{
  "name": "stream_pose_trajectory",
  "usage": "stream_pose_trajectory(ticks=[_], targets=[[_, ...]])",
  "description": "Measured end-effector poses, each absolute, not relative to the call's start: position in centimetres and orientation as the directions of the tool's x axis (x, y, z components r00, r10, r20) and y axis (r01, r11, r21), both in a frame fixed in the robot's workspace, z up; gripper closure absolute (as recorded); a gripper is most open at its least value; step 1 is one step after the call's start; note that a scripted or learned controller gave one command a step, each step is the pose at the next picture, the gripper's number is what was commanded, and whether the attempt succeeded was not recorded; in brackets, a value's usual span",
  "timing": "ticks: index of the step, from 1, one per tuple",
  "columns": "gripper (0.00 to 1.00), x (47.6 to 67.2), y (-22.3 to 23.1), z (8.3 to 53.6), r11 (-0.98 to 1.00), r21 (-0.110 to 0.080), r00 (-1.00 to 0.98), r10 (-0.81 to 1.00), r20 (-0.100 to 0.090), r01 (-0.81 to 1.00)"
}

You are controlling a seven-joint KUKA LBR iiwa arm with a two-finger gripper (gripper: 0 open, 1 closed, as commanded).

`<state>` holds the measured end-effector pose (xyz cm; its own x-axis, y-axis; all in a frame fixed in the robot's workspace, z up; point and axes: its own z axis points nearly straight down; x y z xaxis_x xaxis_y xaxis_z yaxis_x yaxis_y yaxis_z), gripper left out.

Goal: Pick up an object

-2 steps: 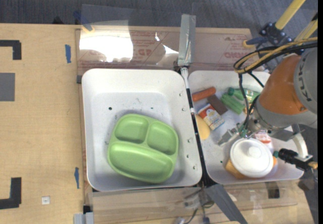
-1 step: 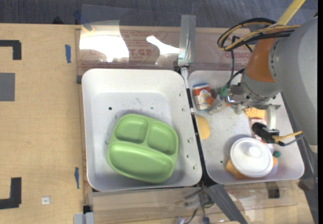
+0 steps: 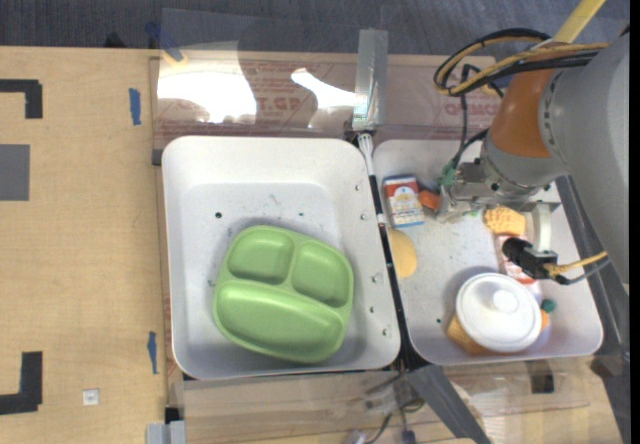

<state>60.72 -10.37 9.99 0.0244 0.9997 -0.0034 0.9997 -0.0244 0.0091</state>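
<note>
In the right bin (image 3: 440,332), my gripper (image 3: 458,194) hangs low over the far part, reaching in from the right. Just left of it lie a small orange piece (image 3: 429,200) and a small blue, white and red box (image 3: 404,202). A yellow-orange item (image 3: 505,221) lies just right of the gripper, partly under the wrist. I see nothing held.
A flat yellow disc (image 3: 402,254) lies by the right bin's left wall. A white round lidded container (image 3: 497,310) sits at the near side over an orange thing (image 3: 461,334). The left bin (image 3: 190,192) holds a green divided plate (image 3: 285,294).
</note>
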Motion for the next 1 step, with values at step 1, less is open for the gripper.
stream_pose_trajectory(ticks=[1], targets=[[1.00,59.28,-1.76,18.61,-0.367,0.002,0.367,0.930,0.002,0.930]])
